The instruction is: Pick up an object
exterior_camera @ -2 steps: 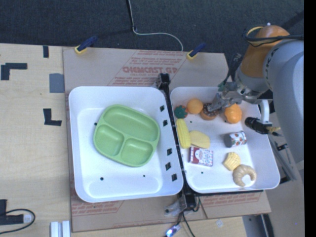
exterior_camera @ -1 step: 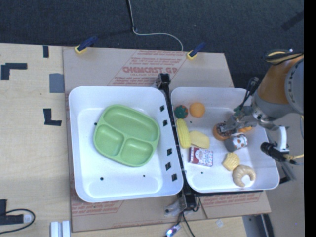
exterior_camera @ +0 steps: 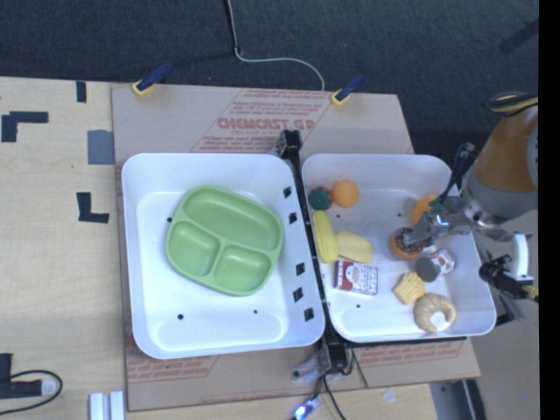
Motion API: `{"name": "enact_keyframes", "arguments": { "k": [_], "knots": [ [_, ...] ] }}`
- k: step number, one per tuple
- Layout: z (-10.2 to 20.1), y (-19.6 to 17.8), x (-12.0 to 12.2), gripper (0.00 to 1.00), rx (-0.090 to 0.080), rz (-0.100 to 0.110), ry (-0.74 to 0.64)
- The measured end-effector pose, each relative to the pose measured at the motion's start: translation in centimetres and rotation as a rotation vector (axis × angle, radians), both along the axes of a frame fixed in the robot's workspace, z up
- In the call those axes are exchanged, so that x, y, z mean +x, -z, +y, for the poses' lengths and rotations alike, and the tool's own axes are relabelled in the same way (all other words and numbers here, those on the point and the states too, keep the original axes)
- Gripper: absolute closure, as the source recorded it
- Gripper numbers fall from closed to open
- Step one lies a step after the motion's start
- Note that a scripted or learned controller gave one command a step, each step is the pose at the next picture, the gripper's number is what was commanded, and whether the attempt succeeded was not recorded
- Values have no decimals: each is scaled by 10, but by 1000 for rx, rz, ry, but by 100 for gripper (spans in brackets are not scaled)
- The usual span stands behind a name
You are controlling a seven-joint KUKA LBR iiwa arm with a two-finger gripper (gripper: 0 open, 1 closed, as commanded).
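In the camera view, nothing has been lifted yet, as far as I can judge: the end effector (exterior_camera: 409, 240) is low in the right shallow white plastic bin (exterior_camera: 382, 169), at centre right of the frame, directly over a small round orange-brown object (exterior_camera: 404, 250), probably its target. Whether it is open or gripping I cannot tell. Grasping and raising remain. The green compartment plate (exterior_camera: 226, 239) sits in the left white bin (exterior_camera: 140, 261) on the surface.
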State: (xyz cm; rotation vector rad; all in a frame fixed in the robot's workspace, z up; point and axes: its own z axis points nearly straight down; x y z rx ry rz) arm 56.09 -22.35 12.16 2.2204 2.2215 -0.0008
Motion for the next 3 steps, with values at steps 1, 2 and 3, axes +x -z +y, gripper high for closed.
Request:
{"name": "enact_keyframes", "arguments": {
  "k": [1, 2, 3],
  "knots": [
    [36, 31, 22, 100, -3, -6, -1],
    [-4, -102, 10, 100, -7, -12, 2],
    [26, -48, -82, 100, 6, 12, 2]
  ]
}}
